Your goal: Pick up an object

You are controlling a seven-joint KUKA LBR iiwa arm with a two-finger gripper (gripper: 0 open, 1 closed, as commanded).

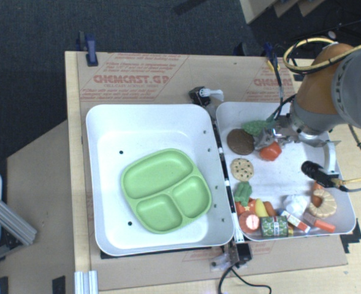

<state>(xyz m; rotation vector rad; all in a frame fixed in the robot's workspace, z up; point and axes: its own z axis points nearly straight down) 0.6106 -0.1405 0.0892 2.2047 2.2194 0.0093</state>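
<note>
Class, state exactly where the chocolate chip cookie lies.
The chocolate chip cookie lies in the right bin, near its left wall, just below the brown disc and above the green toy.

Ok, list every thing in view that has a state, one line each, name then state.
green divided plate: upright, lying flat in the left bin
chocolate chip cookie: lying flat in the right bin
brown round cookie: lying flat, near the hand
red tomato: resting on the bin floor by the hand
hand: lowered into the right bin

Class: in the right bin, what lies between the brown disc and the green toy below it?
A chocolate-chip cookie lies between the brown disc and the green toy, in the camera view.
</note>
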